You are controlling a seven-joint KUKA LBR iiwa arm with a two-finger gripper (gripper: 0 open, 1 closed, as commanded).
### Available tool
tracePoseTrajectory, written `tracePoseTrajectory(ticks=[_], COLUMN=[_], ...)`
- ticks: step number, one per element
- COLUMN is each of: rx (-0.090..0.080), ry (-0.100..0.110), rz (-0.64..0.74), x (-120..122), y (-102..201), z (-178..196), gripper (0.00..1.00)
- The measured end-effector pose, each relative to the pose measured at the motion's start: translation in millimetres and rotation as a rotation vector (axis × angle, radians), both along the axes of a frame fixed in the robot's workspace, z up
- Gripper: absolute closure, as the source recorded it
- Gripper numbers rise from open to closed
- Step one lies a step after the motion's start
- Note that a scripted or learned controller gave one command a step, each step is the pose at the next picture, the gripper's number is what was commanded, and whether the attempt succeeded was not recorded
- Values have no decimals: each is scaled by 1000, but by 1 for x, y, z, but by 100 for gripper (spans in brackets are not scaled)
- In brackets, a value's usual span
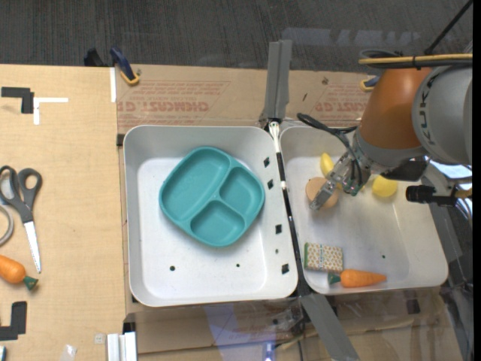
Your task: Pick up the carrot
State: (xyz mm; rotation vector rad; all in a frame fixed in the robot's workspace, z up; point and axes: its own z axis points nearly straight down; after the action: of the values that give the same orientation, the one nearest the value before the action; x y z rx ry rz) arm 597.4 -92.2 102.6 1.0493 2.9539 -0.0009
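The left white plastic bin [143, 201] holds a teal three-compartment plate [213, 195]. The right white bin [421, 262] has the hand [328, 196] low over a tan round piece [316, 189] — whether its grip is wide or closed I cannot tell. A patterned sponge block [324, 257] and the orange toy carrot [358, 278] lie along that bin's near wall — a yellow piece [385, 186] sits beyond.

Arm [443, 111]: you see a grey rounded casing | orange band [391, 107] above the wrist | dark letters on the grey shell | black cables | metallic two-finger gripper [328, 197].
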Motion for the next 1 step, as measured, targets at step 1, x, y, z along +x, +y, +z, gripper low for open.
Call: tracePoseTrajectory(ticks=[1], rx=[3], ry=[5], rz=[-117], x=[-59], y=[66], z=[89], gripper=[100])
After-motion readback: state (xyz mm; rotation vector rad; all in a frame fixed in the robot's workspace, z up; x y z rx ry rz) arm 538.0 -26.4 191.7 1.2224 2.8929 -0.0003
